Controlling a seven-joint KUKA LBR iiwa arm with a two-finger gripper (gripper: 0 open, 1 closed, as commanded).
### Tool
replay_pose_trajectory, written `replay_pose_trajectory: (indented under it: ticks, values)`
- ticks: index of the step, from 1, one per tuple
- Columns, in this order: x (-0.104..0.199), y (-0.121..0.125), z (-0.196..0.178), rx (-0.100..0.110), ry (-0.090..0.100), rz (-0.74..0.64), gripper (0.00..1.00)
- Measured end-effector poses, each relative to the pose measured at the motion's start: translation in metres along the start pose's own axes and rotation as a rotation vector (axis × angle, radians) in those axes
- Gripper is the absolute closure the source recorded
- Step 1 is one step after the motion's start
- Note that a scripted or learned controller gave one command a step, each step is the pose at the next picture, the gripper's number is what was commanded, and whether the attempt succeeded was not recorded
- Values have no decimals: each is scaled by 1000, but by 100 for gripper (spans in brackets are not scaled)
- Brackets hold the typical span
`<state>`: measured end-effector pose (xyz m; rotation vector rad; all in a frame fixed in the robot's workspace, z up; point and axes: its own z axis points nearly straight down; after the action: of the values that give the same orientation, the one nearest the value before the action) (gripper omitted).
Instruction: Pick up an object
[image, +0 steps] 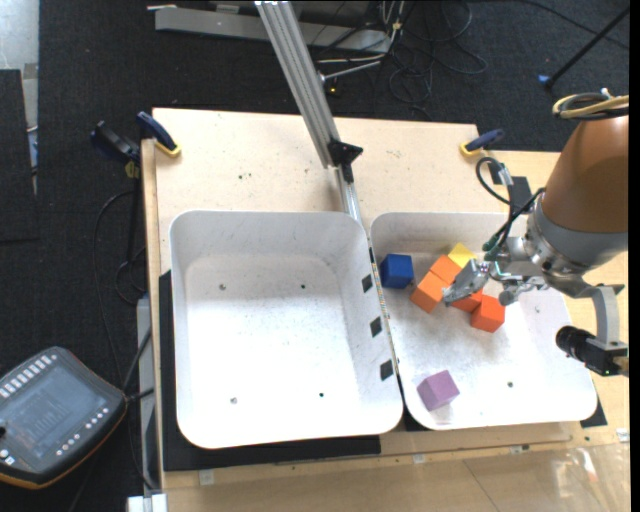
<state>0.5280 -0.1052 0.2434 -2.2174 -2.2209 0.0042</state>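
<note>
Cut off by the right edge: the grey arm (590, 225) with its orange band, reaching over the right bin (560, 400). Partly hidden beneath the gripper (485, 283): a cluster of orange blocks (432, 283) and a yellow block (460, 255) just behind, outlines merging, exact count impossible to tell. Too small and cluttered to read: the fingers, open or closed. Cropped at the lower left corner, well apart from the right bin: a grey handheld pendant (50, 415). Running out of the top edge: a slanted metal rail (300, 75).
</note>
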Motion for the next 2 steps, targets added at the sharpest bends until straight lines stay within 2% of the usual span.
replay_pose_trajectory:
  ticks: [1,2]
  values:
    - [0,1,-2,-4,0,2,0]
    - [-3,1,62,3,0,3,0]
